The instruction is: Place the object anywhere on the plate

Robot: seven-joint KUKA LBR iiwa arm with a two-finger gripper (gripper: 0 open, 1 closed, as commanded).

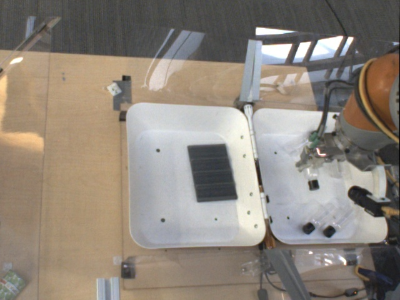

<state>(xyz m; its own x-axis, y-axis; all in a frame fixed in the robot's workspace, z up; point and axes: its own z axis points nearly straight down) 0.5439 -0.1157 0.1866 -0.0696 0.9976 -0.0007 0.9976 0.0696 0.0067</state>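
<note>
Across the wooden tabletop (69,186) two white bins sit touching side by side, with dark grey carpet (156,5) beyond its far edge. The left bin (147,167) carries a dark ribbed rectangular plate (212,172) near its middle, its long axis running from far edge to near edge, tilted slightly. Over the right bin (281,136) the grey arm with its orange band (375,92) reaches in from the right edge. The gripper (312,155) hangs above that bin's middle; whether it is open or closed cannot be told. A small black-tipped piece (313,184) lies just nearside of it. By the bin's near edge lie two clear pieces with black caps (329,231), caps toward the near edge, clear bodies pointing far-right, well apart from the plate.
</note>
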